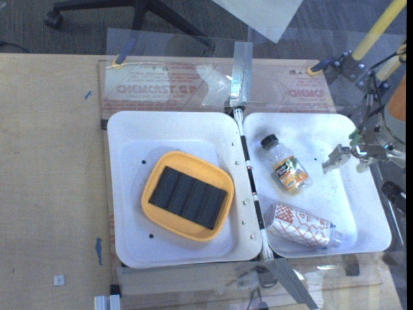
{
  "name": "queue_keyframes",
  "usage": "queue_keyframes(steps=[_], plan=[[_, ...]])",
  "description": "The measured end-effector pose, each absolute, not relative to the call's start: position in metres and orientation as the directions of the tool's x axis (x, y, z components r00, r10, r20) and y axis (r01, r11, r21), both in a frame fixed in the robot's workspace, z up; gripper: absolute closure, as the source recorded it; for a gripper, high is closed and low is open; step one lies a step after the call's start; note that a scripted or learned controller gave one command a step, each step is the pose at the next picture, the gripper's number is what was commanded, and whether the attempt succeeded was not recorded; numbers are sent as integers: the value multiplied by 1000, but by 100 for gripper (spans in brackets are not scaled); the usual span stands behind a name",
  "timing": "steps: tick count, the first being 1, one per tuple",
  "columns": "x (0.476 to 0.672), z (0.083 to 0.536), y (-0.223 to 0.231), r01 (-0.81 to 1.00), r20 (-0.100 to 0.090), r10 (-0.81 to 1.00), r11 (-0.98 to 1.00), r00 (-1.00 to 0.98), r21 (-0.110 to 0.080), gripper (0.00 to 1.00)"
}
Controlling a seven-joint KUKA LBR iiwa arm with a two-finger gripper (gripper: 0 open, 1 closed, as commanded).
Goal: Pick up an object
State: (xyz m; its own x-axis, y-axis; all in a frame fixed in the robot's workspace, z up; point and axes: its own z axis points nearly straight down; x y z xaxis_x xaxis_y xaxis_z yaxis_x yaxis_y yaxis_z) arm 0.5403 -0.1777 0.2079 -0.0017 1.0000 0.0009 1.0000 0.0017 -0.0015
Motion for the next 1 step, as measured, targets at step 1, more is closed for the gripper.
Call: queue_keyframes(steps=[1], plan=[[581, 104, -159, 998, 1, 998, 65, -65, -2, 0]])
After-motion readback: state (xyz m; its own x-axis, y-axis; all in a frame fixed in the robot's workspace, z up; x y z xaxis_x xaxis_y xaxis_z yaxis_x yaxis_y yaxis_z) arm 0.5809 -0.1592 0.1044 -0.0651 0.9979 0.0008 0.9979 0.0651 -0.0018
